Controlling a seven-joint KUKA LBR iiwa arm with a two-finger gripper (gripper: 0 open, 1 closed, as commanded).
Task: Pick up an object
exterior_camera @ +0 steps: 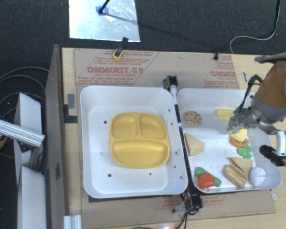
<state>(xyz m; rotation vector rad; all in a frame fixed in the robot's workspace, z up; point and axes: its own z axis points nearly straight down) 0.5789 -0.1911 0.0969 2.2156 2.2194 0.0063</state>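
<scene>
Along the right bin's (275, 179) near edge lie a tomato-like toy (206, 180), a bread piece (235, 175) and a white egg (257, 175); all look light, rigid, slick plastic. Farther in, beside the right wall, the gripper (238, 126) hangs over a stacked burger toy (239, 138), best pinched across its flat sides; whether it grips cannot be told. Beyond sits a cookie (192, 118)
</scene>
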